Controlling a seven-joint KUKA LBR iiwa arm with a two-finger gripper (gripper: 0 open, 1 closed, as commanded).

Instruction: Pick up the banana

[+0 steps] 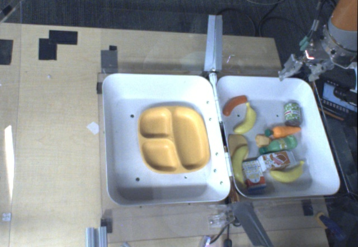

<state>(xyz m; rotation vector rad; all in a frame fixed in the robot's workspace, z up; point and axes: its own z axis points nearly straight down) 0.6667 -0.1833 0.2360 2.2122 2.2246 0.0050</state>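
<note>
Bananas lie in your right bin (321,122): the nearest banana (246,120) sits near the divider, long axis running top-right to bottom-left. Your gripper (302,66) hovers above the bin's far rim, well apart, fingers spread, holding nothing.

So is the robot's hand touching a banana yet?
Apart. The camera view shows the end effector above the right bin's far corner, with bare white floor between it and the nearest banana.

Wooden bench (67,145) bears two white bins (117,184).
</note>
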